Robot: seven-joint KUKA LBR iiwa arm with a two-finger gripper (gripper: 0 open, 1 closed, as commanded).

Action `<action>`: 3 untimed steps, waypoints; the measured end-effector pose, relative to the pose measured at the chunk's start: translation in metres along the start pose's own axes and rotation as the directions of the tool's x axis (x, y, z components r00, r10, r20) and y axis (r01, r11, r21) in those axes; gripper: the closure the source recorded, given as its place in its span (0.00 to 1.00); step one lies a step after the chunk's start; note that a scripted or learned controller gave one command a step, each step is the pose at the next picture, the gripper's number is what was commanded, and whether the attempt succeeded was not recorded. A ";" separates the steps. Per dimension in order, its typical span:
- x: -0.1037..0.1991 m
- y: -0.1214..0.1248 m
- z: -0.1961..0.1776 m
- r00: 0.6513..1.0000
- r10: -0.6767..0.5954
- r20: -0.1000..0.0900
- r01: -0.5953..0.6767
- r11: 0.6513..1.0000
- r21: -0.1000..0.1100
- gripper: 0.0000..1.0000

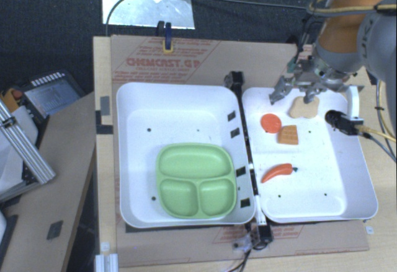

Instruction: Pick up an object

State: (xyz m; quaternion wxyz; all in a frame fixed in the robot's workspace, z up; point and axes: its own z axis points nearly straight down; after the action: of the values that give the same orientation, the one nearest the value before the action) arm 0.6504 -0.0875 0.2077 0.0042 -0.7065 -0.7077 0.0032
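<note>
The right bin [347, 196] holds a pale beige piece [304, 109] at its far side, a red round piece [270, 122], an orange square cracker [288, 135] and an orange-red pepper-shaped piece [277, 171]. My gripper [291, 98] hangs over the far edge of this bin, open, with its fingers spread. One fingertip [310, 98] is just above the beige piece. Nothing sits between the fingers.
The left bin [136, 116] holds a green divided plate [195, 179] toward its front. A black divider with clips [242, 134] runs between the two bins. A laptop-like device [53, 96] and metal rails [25, 147] sit on the side table at left.
</note>
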 end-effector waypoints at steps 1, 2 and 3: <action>0.000 0.003 -0.007 1.000 -0.002 0.001 0.002 1.000 -0.012 0.00; -0.007 0.010 0.045 1.000 0.001 0.002 -0.001 1.000 -0.009 0.00; -0.002 0.011 0.087 1.000 -0.003 0.002 0.003 1.000 -0.009 0.00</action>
State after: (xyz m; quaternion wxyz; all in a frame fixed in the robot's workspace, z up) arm 0.6609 -0.0896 0.1202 0.0005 -0.7056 -0.7086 0.0005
